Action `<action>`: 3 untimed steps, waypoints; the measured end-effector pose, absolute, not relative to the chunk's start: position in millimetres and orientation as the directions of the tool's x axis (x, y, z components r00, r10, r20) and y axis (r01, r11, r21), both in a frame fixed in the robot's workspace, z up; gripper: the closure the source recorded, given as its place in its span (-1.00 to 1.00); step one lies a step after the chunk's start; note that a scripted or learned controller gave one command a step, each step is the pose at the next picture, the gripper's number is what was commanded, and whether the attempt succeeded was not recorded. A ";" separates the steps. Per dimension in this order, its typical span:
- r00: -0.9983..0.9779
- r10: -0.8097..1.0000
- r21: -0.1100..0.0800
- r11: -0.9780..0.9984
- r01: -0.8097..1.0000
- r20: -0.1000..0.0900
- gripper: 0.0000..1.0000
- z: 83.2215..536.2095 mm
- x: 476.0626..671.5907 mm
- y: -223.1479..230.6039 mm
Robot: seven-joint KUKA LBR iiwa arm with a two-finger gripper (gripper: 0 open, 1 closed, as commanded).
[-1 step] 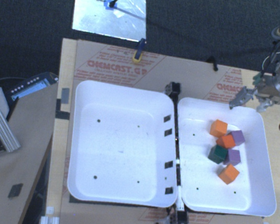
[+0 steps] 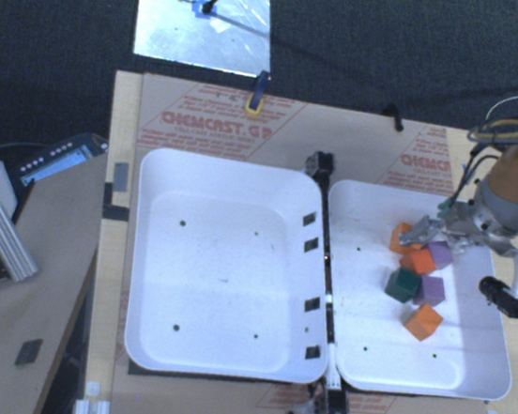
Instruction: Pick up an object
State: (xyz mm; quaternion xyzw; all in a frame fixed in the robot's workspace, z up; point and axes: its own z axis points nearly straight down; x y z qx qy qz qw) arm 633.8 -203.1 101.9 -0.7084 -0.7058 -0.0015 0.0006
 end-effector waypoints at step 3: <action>-0.007 1.000 -0.016 0.007 1.000 0.003 1.00 83.5 599.7 -95.4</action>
